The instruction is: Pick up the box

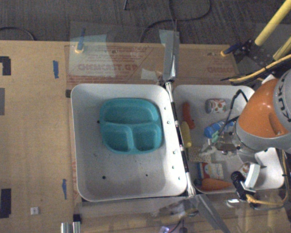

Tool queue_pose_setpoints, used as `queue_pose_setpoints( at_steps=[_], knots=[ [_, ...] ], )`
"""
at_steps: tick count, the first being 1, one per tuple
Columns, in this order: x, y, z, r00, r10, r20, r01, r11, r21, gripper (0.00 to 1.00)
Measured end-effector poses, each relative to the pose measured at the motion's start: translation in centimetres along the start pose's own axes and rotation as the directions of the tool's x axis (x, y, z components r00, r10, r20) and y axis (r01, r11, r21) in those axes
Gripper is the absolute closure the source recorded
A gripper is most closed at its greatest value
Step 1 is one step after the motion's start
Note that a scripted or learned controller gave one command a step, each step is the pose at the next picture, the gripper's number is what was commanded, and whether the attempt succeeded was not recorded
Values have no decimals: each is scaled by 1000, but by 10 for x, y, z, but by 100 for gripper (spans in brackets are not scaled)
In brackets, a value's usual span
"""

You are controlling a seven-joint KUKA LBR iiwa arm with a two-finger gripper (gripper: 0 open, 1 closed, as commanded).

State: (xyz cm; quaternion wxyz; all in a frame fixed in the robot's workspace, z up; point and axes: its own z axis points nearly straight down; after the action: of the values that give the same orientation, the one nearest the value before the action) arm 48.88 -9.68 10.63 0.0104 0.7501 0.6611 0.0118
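The box (pixel 211 170), a small white carton with red and blue print, lies flat near the front of the right bin (pixel 196 92). My gripper (pixel 222 143) hangs low over the middle of that bin, under the grey wrist and orange band (pixel 263 114). It is a short way behind the box and slightly to its right, not touching it. The wrist hides much of the gripper from above.
An orange carrot-like piece (pixel 216 183) lies just in front of the box. A blue item (pixel 215 129), a small can (pixel 215 106), and red (pixel 186 113) and yellow (pixel 185 133) pieces share the right bin. The left bin (pixel 85 144) holds a teal divided plate (pixel 131 124).
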Motion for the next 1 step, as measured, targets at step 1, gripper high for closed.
queue_pose_setpoints(
  at_steps=[1],
  knots=[
    [1, 2, 9, 994, -110, 1, 110, 994, -3, 0]
  ],
)
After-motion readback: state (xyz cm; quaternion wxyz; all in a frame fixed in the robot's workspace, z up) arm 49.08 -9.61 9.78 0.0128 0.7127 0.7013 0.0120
